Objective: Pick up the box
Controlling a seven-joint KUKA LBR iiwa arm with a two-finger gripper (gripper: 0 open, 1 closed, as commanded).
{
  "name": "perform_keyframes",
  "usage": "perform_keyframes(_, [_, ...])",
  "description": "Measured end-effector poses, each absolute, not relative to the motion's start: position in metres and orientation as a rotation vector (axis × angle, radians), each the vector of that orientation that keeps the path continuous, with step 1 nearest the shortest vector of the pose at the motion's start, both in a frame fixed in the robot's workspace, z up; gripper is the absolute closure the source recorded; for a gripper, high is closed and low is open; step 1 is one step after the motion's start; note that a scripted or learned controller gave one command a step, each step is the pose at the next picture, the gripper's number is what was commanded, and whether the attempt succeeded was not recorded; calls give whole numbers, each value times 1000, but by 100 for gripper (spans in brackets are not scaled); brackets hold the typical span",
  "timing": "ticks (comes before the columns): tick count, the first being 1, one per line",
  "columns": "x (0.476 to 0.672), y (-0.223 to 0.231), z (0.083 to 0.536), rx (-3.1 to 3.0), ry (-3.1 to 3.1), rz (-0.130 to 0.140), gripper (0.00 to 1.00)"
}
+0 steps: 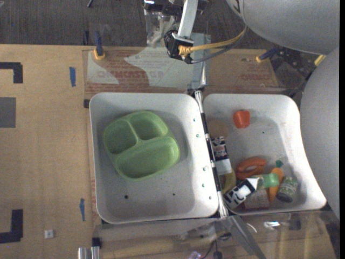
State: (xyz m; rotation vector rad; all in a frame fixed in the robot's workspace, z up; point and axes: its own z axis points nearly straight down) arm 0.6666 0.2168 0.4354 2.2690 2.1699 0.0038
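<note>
Two shallow white bins sit side by side across the middle of the frame. The left bin [102, 198] holds one thing: a green divided tray [141, 144] with three compartments, lying in the bin's upper half at a slight tilt.

The right bin [280, 107] holds several small items. One orange cup [242, 118] stands alone near the upper middle, well apart from the rest. The others cluster along the bin's left wall and lower edge. One narrow box [220, 151] with dark markings on its upper part and a yellowish lower part lies lengthwise against the left wall. Below it, one black-and-white carton [240, 192] lies tilted at the lower left corner. Just right of it are one orange-red oval item [251, 167], one orange bottle with a green cap [274, 179], one brownish packet [257, 199] and one small greenish can [288, 190], all close together, some touching.

The grey arm [285, 7] fills the upper right corner and right side. The gripper [161, 23] hangs at the top centre of the frame, above the bench beyond the bins, well apart from the box. Its fingers are too blurred against the background to tell how they stand.
</note>
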Motion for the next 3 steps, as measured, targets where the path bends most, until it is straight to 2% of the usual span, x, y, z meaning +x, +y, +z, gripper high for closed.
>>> perform_keyframes(1, [606,226,372,1243,2885,1,100])
perform_keyframes(2, [661,188,437,1151,2918,5,100])
perform_keyframes(3, [616,211,400,536,3092,4,100])
